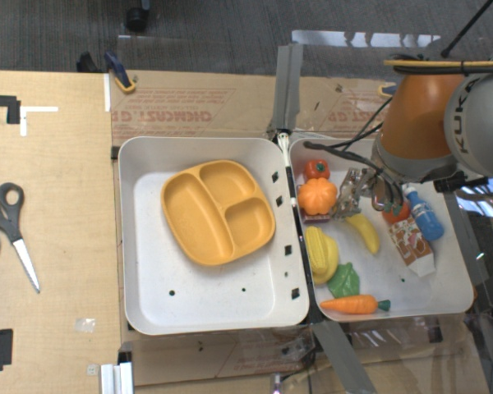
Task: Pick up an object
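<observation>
Down in the right bin [456, 290], my gripper [363, 194] hangs low among the toy food, just beside the orange pumpkin [318, 196] and just above the banana [364, 232]; whether my jaws stand wide or narrow, I cannot tell. A red tomato [316, 169] sits behind the pumpkin. Nearer the front lie a yellow pepper [321, 253], a green leafy piece [344, 281] and a carrot [352, 304]. A blue bottle [423, 217] and a carton [411, 245] rest to the right. An orange divided plate [218, 212] occupies the left bin [148, 294].
</observation>
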`<state>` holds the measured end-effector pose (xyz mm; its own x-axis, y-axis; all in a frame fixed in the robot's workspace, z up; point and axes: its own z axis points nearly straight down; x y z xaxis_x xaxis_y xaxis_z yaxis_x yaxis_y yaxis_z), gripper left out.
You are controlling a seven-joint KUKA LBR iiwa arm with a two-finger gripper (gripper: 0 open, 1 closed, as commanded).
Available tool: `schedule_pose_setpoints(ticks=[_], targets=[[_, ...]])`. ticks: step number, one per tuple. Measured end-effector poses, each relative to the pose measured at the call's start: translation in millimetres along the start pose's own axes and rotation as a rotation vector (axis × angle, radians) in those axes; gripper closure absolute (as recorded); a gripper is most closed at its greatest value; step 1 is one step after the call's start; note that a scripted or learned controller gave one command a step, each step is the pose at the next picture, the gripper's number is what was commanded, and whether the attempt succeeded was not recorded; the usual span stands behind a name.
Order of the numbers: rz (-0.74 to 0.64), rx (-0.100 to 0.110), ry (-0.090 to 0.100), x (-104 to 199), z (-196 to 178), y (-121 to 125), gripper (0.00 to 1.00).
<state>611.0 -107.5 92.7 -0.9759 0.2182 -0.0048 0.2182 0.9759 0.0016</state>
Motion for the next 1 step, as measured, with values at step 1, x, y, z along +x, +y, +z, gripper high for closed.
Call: schedule_pose_setpoints(ticks=[1], targets=[[0.103, 0.001, 0.000, 24.5, -119.7, 39.5, 1.00]])
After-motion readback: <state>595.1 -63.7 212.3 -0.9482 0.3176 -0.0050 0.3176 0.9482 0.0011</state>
